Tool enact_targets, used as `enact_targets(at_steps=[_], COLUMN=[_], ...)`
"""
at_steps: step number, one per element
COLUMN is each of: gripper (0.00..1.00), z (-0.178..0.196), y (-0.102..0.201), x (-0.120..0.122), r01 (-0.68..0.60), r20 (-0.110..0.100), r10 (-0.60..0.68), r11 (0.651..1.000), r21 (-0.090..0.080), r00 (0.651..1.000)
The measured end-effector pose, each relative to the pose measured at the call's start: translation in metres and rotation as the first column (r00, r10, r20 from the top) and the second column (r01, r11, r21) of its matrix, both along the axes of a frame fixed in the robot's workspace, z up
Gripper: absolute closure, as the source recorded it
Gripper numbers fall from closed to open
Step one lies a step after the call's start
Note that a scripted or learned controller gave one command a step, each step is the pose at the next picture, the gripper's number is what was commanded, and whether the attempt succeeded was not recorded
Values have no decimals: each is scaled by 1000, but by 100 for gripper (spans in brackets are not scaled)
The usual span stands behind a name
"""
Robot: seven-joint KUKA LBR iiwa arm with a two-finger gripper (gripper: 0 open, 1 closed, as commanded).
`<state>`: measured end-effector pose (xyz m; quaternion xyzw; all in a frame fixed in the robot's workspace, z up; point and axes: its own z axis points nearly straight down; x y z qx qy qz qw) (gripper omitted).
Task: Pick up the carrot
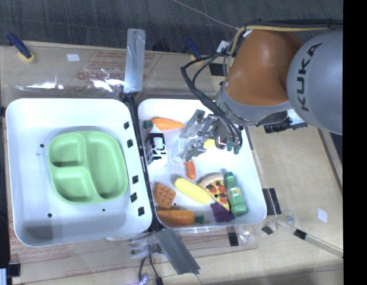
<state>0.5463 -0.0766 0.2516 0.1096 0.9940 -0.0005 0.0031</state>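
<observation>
An orange carrot (pixel 167 123) lies near the far wall of the right bin (pixel 255 171), its green stub pointing left. My gripper (pixel 192 146) hangs over the middle of that bin, just right of and nearer than the carrot, and is apart from it. A small orange piece (pixel 190 170) lies directly below the gripper's tip. The grey arm with its orange band (pixel 260 58) reaches in from the right.
The right bin's near half holds a waffle (pixel 164 195), a corn cob (pixel 193 190), a pizza slice (pixel 217 188), a green bottle (pixel 234 196), a purple piece (pixel 221 211) and another orange vegetable with a green end (pixel 177 217). The left bin holds a green divided plate (pixel 87 166).
</observation>
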Motion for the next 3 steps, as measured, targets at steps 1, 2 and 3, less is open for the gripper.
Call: enact_targets(at_steps=[1, 2, 3], gripper=[0, 0, 0], z=[-1, -34, -138], y=[1, -61, -56], x=[0, -20, -58], r01=[-1, -32, -162], r20=[-1, -7, 16], r10=[1, 32, 162], r11=[1000, 999, 987], r21=[1, 0, -7], r00=[1000, 999, 987])
